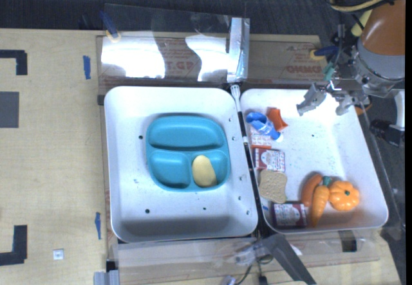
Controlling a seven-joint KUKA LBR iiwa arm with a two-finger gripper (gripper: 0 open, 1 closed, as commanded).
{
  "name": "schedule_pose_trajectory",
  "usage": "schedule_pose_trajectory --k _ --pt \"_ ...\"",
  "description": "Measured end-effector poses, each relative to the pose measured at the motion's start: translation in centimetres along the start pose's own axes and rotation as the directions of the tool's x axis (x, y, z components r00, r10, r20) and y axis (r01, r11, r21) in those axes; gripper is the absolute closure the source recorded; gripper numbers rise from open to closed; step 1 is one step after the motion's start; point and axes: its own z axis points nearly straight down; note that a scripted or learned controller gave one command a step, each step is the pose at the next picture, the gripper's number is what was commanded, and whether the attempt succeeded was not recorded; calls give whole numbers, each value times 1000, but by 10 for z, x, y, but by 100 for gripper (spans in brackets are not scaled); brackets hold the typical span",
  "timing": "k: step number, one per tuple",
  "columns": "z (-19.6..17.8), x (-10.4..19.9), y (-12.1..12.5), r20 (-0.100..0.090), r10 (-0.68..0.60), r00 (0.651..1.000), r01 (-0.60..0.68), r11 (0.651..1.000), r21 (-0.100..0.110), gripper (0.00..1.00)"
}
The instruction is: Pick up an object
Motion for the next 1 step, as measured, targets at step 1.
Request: schedule_pose_trajectory --k 1 --pt "148 -5 44 -1 34 999 -34 999 -6 0"
